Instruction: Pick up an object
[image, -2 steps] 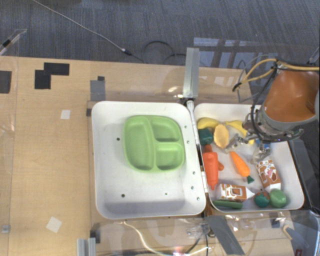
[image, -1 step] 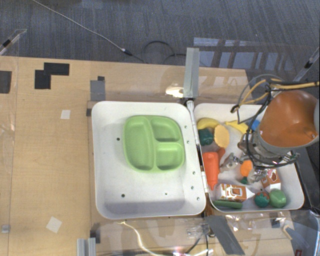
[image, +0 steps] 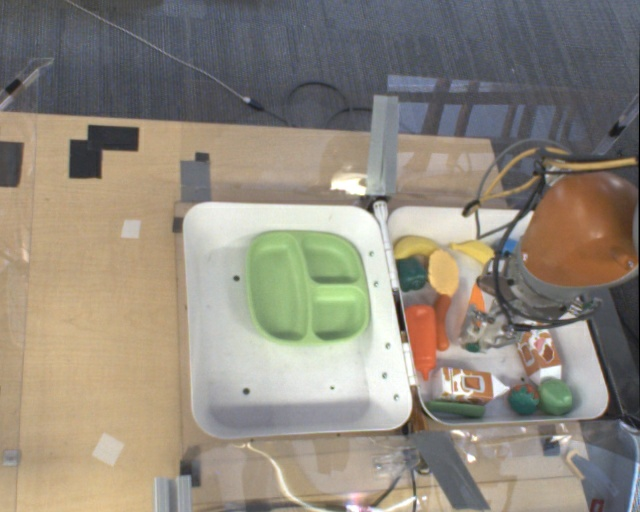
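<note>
Two shallow white bins sit side by side on the wooden surface (image: 90, 330). The left bin (image: 220, 390) carries a green divided plate (image: 305, 285), lying flat near its middle. The right bin (image: 590, 385) is crowded with toy food and small packets: a yellow banana (image: 418, 246) at its far left corner, a dark green piece (image: 411, 272) just below it, a round orange-yellow piece (image: 442, 271) beside that, an orange carrot (image: 423, 337) lying lengthwise along the left wall, a small orange-and-white carton (image: 467, 383) near the front, a dark green cucumber (image: 457, 407) against the front wall, and a green ball (image: 556, 396) with a darker green piece (image: 524, 400) touching it at the front right. Another red-and-white packet (image: 539, 353) lies just above those. The arm (image: 580, 235) reaches in from the right and hangs over the right bin, its orange band covering the far right part. The pincer (image: 478, 330) is low among the items, beside the carrot and above the carton; whether it is spread or pressed together, I cannot tell.
</note>
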